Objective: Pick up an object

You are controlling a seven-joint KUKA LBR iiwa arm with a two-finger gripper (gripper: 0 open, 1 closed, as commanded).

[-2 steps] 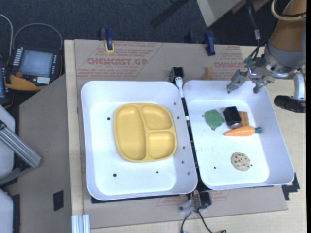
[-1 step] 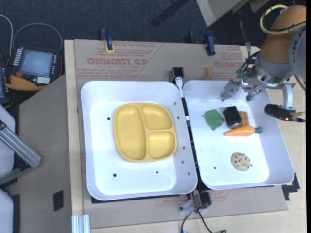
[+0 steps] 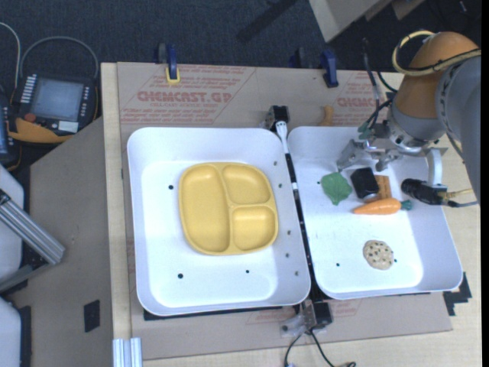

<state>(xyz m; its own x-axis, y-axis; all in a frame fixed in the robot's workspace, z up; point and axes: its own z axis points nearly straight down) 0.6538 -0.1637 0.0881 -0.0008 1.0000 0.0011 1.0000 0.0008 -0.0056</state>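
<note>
Tool [image 3: 374, 155] is hanging over the far half of the right bin [image 3: 428, 281]. The arm [image 3: 432, 75] is reaching in across that bin's far right corner. I cannot tell from this slant whether the tool is spread or pressed together, and nothing is showing in its grip.

Black block [image 3: 363, 182] is lying just on the near side of the tool, the closest of the pickable things. Green piece [image 3: 335, 187] is sitting just beside it, toward the edge shared with the left bin [image 3: 145, 205]. Carrot [image 3: 376, 207] is lying crosswise just beside the block, on its near side. Cookie [image 3: 377, 254] is sitting alone, well apart from the cluster, toward the near edge.

I am judging this as the approach step, with the grasp not yet made. For the block, the next move is calling for a short shift toward the near edge, then a straight drop. The green piece and carrot are crowding two of its sides, so the closing line should be running between them.

The cookie is offering the most open floor all round. The bin's near corners and the strip along the shared edge are lying bare. The left bin is carrying a yellow plate [image 3: 228, 206], well apart from my work.
</note>
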